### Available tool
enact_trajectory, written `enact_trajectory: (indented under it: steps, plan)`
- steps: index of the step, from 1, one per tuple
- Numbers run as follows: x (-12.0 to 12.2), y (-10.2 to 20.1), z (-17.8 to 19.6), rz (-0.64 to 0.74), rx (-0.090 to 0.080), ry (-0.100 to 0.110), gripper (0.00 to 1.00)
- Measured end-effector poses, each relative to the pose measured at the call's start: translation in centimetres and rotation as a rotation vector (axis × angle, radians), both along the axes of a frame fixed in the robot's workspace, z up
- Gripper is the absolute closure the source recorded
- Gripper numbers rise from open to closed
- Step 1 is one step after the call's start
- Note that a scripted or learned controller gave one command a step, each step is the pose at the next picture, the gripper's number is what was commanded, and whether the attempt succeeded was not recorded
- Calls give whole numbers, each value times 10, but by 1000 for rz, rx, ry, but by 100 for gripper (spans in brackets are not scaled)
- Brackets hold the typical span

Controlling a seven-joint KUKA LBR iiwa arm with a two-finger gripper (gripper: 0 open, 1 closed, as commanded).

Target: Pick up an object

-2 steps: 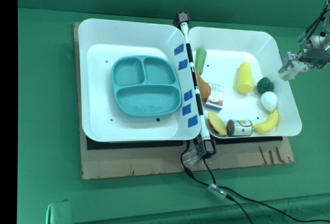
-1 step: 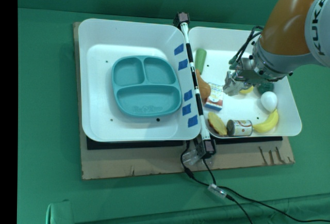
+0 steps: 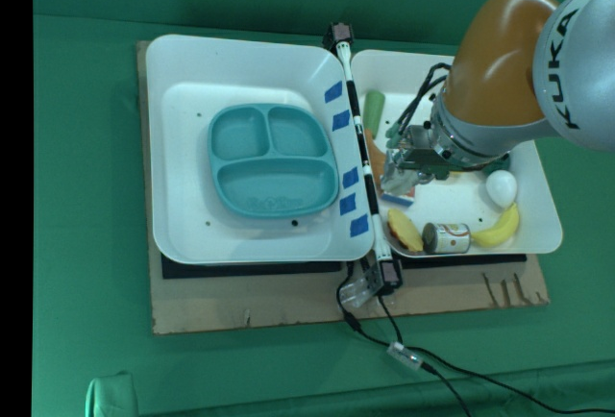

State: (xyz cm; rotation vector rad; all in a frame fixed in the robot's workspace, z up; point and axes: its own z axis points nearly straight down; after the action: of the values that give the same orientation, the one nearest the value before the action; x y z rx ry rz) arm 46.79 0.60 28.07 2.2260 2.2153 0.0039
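My gripper (image 3: 400, 177) is down in the right bin (image 3: 543, 213), near its left wall, low over a small white and red packet (image 3: 398, 198). An orange carrot-like piece (image 3: 377, 161) lies just left of it, and a green cucumber-like piece (image 3: 374, 105) lies further back. Along the bin's front lie a tan oval food item (image 3: 405, 231), a small tin can (image 3: 447, 237) on its side and a yellow banana (image 3: 500, 229). A white egg (image 3: 501, 187) rests above the banana. The arm's body hides the back right part of the bin.
The left bin (image 3: 178, 165) holds a teal divided plate (image 3: 274, 160). A divider rail with blue tape marks (image 3: 346, 160) runs between the bins. Cables (image 3: 404, 357) trail off the front of the cardboard base.
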Motion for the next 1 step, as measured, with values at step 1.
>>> enact_trajectory:
  steps: [1]
  plan:
    - [2,-1,13,-6,0,-9,100]
